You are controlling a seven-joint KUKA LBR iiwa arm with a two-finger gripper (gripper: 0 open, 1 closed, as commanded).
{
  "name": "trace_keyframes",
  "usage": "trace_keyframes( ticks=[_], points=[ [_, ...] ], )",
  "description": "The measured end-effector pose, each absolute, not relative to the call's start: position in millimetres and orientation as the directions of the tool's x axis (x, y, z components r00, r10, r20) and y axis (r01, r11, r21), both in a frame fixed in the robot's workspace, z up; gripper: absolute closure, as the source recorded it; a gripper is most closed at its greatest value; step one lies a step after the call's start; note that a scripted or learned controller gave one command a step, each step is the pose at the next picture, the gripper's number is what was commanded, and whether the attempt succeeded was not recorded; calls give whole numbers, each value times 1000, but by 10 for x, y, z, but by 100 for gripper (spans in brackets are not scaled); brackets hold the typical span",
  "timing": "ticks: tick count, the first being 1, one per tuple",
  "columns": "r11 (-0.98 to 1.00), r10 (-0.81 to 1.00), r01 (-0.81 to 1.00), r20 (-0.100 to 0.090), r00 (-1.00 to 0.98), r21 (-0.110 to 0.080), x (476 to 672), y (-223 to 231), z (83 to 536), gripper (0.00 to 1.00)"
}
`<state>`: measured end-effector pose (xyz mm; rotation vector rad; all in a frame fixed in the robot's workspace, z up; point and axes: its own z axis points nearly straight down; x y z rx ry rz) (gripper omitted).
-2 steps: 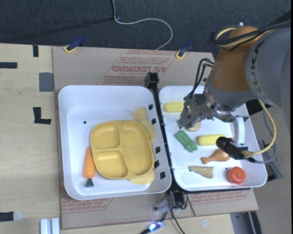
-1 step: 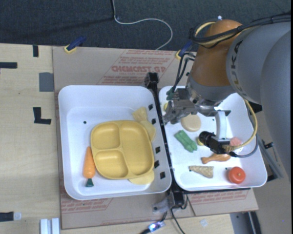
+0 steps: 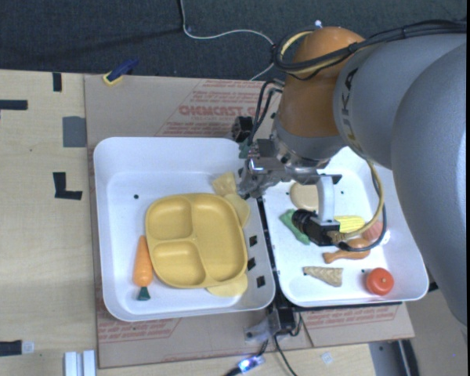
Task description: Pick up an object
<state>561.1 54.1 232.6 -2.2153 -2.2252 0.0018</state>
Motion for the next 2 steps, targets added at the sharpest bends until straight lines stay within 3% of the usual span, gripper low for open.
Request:
trace_keyframes(
  ticks=[1,2],
  points=[
    [1,1000,1000,-2,-1,-2,5729,462,2204,100],
    [2,1000,1000,0,-2,-2,5647,527,2343,100]
  ],
)
